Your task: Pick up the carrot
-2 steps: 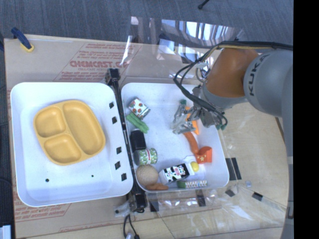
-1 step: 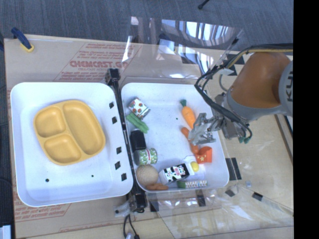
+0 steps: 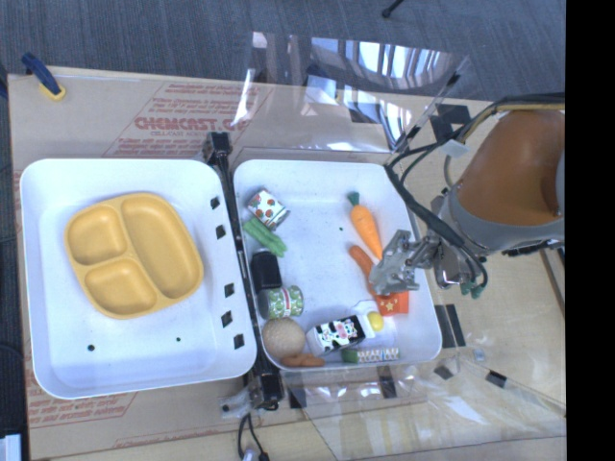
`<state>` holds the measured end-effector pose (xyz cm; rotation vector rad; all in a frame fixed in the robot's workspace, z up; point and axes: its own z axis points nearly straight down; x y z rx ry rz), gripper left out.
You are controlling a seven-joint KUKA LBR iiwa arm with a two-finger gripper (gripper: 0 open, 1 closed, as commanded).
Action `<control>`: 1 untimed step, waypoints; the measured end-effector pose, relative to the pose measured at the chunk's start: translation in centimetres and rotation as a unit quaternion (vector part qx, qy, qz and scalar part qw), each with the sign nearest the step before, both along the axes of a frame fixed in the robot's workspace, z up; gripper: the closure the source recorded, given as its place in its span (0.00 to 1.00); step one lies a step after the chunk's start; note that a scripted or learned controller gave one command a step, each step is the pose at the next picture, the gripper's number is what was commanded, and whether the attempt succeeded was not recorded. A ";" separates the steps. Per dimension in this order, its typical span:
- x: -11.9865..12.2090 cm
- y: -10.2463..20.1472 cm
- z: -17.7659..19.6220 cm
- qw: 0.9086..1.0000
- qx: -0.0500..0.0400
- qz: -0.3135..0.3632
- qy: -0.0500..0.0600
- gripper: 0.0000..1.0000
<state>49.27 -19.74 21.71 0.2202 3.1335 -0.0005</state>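
Just under my claw (image 3: 394,269) lies a small orange piece (image 3: 362,257); whether it grips anything I cannot tell. Beyond, up and left of me, the carrot (image 3: 364,222) rests apart, long axis slanting toward me, green top farthest.

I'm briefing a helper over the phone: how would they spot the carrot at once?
Look in the right-hand shallow white bin, toward its far right side. The orange tapered carrot with a green top lies just up from the grey two-finger gripper. It is longer than the smaller orange piece beside it.
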 end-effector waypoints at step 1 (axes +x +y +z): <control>-1.0 0.8 -10.8 1.000 -0.001 0.013 -0.004 1.00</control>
